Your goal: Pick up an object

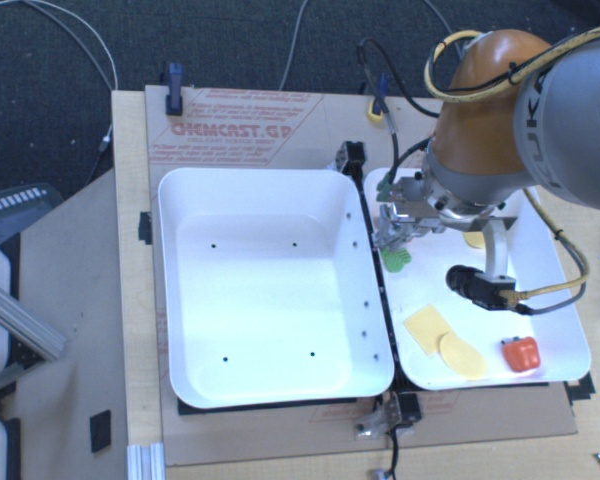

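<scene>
Right bin point(565, 298): tool point(392, 236) just above green object point(396, 259) at left wall; finger state unclear

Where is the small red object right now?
In the camera view, the small red object lies in the right bin's near right corner, right of the yellow pieces.

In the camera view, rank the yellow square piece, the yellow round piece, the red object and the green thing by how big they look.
Largest to smallest:
1. yellow square piece
2. yellow round piece, close to the square, so that order is unsure
3. red object
4. green thing, partly hidden by the gripper
</scene>
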You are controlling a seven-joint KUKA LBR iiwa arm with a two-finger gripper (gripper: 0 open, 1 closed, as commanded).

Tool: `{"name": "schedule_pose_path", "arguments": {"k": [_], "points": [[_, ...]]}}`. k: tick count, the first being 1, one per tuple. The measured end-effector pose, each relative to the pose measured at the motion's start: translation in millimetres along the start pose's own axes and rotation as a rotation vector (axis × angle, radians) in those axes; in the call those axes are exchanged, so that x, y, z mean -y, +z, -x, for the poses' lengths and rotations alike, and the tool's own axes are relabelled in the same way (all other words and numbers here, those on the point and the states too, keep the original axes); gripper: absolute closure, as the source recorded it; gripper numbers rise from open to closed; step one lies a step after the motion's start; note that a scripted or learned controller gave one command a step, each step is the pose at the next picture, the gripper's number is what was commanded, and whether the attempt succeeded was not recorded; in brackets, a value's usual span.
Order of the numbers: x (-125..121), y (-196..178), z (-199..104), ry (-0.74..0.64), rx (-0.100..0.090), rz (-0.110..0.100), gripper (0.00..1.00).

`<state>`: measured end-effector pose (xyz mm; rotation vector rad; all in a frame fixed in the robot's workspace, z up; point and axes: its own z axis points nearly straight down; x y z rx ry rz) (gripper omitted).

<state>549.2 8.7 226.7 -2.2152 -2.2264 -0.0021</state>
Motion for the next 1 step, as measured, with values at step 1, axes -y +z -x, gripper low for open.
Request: {"name": "schedule_pose_path", "arguments": {"k": [1], "points": [[21.2, -9.7, -47.7, 0.0, 0.0, 0.0, 1.0]]}}
